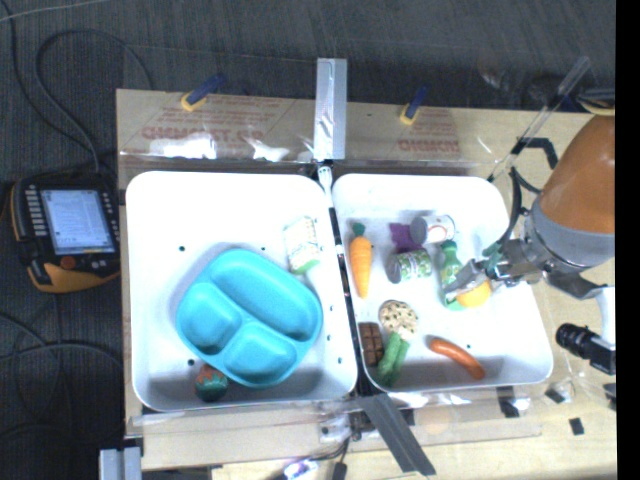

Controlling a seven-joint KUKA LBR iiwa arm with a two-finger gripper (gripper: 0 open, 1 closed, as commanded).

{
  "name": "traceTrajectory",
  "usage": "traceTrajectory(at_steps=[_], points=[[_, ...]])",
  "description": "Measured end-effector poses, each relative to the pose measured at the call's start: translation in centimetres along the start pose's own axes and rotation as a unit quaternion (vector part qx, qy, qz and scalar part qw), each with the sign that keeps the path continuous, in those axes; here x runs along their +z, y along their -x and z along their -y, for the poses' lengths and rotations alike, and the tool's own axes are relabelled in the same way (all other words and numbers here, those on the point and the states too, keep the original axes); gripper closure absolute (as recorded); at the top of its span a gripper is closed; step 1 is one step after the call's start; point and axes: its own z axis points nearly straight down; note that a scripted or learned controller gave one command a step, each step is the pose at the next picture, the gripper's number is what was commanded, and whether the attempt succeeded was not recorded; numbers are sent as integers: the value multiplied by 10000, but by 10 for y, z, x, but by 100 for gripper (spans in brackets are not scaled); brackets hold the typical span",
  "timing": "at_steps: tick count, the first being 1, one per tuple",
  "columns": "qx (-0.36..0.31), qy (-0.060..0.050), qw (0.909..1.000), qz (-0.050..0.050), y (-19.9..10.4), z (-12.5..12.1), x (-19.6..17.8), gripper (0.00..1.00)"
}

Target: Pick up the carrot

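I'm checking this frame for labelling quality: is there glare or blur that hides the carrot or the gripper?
Camera view: the carrot is sharp and evenly lit; glare sits on plastic sheeting behind the bins; the gripper looks slightly soft against small items.

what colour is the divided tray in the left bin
Light blue; the tray shows best in the camera view, lying in the left bin.
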Motion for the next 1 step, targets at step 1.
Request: traceTrajectory(at_steps=[1], points=[[-627, 11, 9980, 0, -46, -13, -101, 100]])
